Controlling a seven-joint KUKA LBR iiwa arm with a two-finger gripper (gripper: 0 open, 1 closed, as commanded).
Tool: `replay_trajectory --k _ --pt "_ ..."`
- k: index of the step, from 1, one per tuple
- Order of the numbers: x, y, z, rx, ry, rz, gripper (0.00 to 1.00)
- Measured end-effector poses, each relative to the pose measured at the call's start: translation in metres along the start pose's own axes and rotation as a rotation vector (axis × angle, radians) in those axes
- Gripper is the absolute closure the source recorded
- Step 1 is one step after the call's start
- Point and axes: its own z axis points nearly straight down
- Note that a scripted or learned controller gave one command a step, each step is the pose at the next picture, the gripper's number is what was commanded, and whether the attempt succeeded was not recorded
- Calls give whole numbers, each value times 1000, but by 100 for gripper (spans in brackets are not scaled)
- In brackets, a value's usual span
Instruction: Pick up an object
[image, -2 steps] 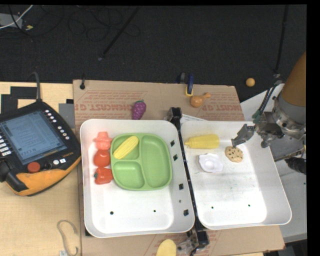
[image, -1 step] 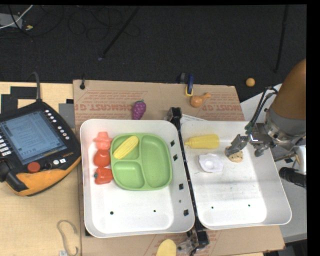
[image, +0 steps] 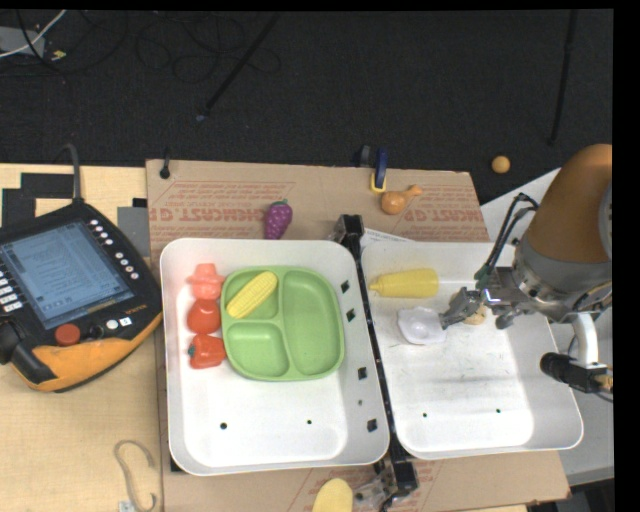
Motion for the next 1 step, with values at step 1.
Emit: replay_trajectory --k 1 --pt "9 -6 50 0 1 3 0"
